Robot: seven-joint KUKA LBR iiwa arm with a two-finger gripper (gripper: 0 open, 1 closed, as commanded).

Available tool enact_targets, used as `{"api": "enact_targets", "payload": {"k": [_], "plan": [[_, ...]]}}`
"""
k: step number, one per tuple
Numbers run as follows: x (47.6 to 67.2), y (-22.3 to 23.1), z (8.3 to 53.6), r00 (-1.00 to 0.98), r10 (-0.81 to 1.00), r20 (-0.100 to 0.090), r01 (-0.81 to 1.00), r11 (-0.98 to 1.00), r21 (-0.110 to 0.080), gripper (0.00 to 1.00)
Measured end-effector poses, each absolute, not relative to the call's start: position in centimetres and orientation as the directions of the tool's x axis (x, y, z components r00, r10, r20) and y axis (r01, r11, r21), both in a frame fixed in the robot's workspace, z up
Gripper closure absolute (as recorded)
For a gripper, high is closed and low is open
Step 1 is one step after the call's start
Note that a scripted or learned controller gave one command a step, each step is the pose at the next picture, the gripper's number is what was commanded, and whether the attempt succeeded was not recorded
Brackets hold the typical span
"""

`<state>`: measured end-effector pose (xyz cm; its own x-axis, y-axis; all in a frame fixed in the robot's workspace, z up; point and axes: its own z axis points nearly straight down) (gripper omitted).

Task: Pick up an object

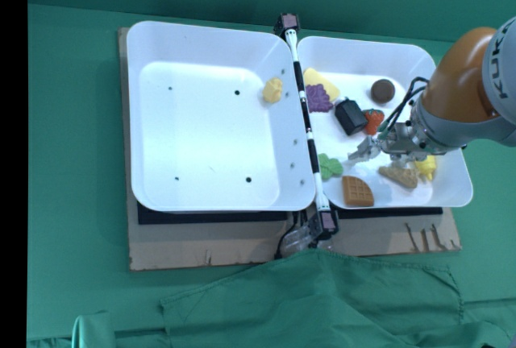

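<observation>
The arm reaches over the right bin. The left bin holds one yellow piece against its right wall. In the right bin lie a black block, purple grapes, a waffle, a green leaf, a brown disc and a tan wedge. The gripper hangs over bare floor between block and waffle — fingers parted, nothing between them.

Left bin holding one piece, right bin holding many, pincer above them
</observation>
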<state>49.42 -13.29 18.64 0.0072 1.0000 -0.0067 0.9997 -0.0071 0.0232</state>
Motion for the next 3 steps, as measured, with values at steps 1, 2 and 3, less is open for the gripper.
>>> {"api": "enact_targets", "payload": {"k": [1,2,3], "plan": [[55.9,-13.1,18.5,0.002,1.0,-0.005,1.0,-0.002,0.014,0.0],[56.0,-13.3,19.9,0.007,1.0,-0.007,1.0,-0.007,0.025,1.0],[51.3,-16.8,18.6,0.006,1.0,-0.004,1.0,-0.006,0.021,1.0]]}}
